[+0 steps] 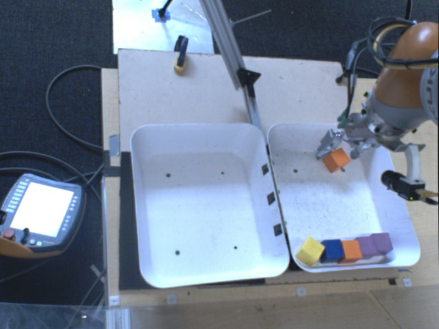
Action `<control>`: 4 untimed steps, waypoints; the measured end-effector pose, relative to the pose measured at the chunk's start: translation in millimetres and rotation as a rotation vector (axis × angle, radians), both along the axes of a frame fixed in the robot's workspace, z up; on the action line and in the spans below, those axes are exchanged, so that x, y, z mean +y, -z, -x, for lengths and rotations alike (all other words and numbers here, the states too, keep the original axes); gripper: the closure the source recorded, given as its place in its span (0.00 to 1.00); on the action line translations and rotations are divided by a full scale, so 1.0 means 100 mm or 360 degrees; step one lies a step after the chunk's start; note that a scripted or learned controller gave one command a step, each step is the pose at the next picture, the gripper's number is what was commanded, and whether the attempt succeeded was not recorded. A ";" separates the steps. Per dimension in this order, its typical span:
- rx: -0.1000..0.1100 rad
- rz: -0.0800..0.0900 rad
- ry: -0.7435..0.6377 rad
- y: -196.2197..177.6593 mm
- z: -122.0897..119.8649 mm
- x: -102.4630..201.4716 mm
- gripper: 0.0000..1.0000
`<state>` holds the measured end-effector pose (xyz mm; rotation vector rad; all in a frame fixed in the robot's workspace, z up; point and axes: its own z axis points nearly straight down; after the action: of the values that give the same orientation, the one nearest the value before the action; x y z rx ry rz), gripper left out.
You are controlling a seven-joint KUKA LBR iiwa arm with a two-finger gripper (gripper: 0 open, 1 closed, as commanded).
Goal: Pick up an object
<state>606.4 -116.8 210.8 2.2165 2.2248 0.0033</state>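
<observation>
**Orange block at the fingertips above the right bin**

Nearest the camera, along the near edge of the right bin (409, 251), four blocks and a fifth sit in a tight row, touching one another: a yellow block (310, 250) at the near-left corner, turned a little off square, then a blue block (333, 250), an orange-red block (351, 249) and two purple blocks (376, 244) running toward the near-right corner. Packed against the wall like that, they look as though they have slid or been dropped down to the low side of the bin, and the wall and their neighbours would leave little room for fingers around any one of them.

The left bin (147, 184) lies just beside the right one, the two rims touching along their shared edge.

Farther back, over the far part of the right bin, the gripper (334, 151) reaches in from the right on the grey arm with its orange band (410, 60). The orange block (336, 160), the one the task now turns on, sits tilted at the fingertips, well apart from the row and seemingly clear of the bin floor. The jaws appear closed on it, with a finger showing on its upper-left side; the tilt suggests a grip on a corner or edge rather than flat faces, so I judge the hold as possibly insecure.

Beyond the bins, on the bare board (295, 88), a slanted metal pole (226, 33) runs toward the far edge.
</observation>
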 end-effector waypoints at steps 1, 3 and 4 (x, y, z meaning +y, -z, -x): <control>0.0007 0.0004 0.0002 1.24 -0.76 -0.70 0.00; -0.0005 0.0004 -0.0002 1.08 -0.40 -0.43 1.00; -0.0005 -0.0004 -0.0014 0.65 -0.42 0.35 1.00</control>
<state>648.2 -81.9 145.6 2.2063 2.2344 0.0092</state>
